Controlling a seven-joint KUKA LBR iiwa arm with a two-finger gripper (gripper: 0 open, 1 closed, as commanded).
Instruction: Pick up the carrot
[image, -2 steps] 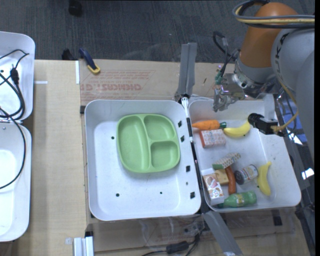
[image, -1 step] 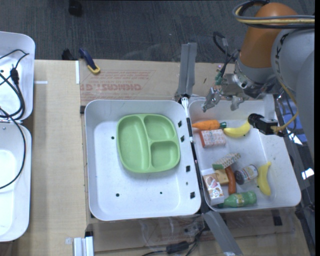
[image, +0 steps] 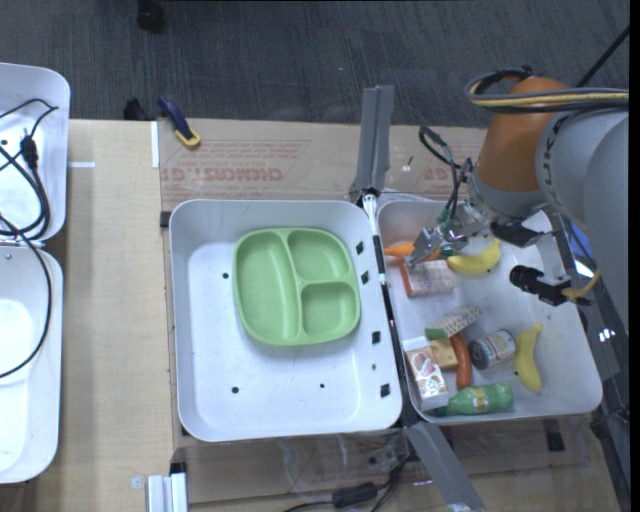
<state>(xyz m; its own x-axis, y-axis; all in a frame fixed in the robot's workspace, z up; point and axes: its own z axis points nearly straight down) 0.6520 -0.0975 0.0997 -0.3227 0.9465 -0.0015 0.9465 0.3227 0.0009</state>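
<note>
The metal two-finger claw hangs low in the right white plastic bin, its tip just beside the small orange carrot at the bin's left wall; finger spread cannot be told. Cardboard behind shows red mirrored lettering, unreadable

Banana and packet seemingly crowd the carrot at the bin wall.

Green divided plate in left bin; bananas, can in right bin.
</note>
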